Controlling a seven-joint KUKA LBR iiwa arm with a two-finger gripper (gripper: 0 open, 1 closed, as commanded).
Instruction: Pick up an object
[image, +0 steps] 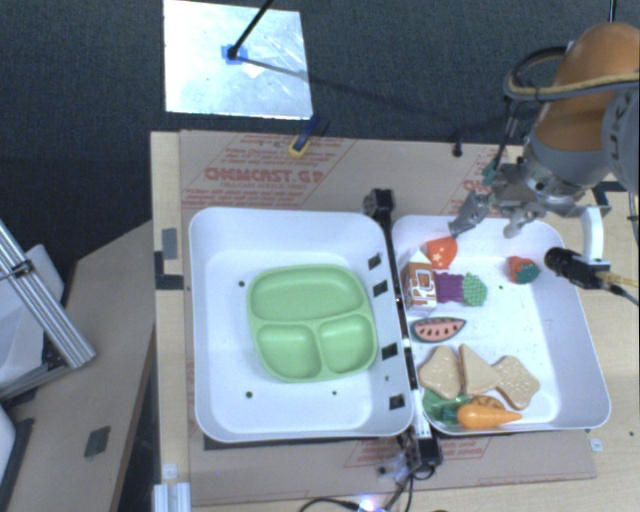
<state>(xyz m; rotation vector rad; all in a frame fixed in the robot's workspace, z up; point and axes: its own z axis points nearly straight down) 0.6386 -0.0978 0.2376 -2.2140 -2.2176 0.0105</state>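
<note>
Claw (497, 215) hangs wide and holding nothing over the right bin's (570, 340) far edge. Nearest to it I see the orange wedge (440, 250), just left and toward me, its point aimed at me.

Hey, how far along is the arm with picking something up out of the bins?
Nothing looks picked yet. The toy food, like the watermelon slice, the carrot and the strawberry, lies in the right bin, and the green tray sits in the left bin. The gripper hangs open over the right bin's far edge with nothing between its fingers. Left: lower, close on an item, lift.
</note>
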